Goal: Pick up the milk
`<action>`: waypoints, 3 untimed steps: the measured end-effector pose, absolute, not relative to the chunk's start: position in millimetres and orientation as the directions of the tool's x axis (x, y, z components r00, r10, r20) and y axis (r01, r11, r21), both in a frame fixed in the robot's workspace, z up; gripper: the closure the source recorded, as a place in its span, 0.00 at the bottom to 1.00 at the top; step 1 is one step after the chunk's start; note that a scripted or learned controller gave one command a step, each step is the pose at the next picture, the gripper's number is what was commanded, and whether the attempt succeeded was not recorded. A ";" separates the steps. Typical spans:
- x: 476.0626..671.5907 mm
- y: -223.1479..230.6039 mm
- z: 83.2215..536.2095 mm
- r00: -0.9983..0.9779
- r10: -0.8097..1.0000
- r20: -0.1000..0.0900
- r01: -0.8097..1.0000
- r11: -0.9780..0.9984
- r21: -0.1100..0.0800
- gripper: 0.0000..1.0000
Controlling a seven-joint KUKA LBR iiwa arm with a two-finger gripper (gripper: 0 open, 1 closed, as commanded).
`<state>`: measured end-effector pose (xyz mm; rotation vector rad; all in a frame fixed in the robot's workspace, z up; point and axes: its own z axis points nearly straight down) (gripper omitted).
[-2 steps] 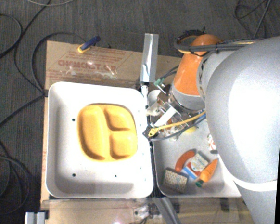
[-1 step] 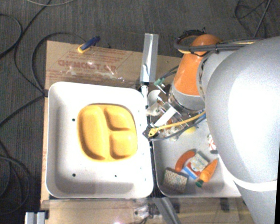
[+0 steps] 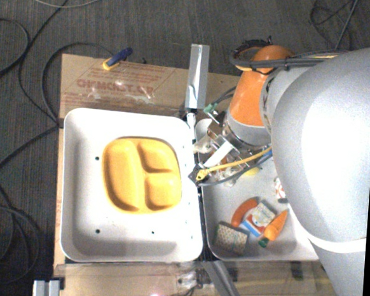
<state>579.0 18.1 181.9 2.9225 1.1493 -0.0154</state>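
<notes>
The milk (image 3: pixel 258 218), a small carton with blue and white faces, lies in the right bin (image 3: pixel 212 229) near its front, between an orange curved piece (image 3: pixel 242 210) on its left and a carrot (image 3: pixel 275 227) on its right; a grey patterned sponge (image 3: pixel 230 238) sits just in front; the claw (image 3: pixel 211 154) hangs over the right bin's far left corner, well apart from the milk, and whether it is clenched cannot be told; the left bin (image 3: pixel 76 231) holds a yellow divided tray (image 3: pixel 143 175) on the desk.
</notes>
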 end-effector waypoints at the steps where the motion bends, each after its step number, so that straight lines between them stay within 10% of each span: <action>1: 579.0 18.1 181.9 0.732 0.681 -0.010 0.681 -0.732 -0.002 0.00; 3: 579.0 18.1 181.9 0.732 0.681 -0.010 0.681 -0.732 -0.002 0.00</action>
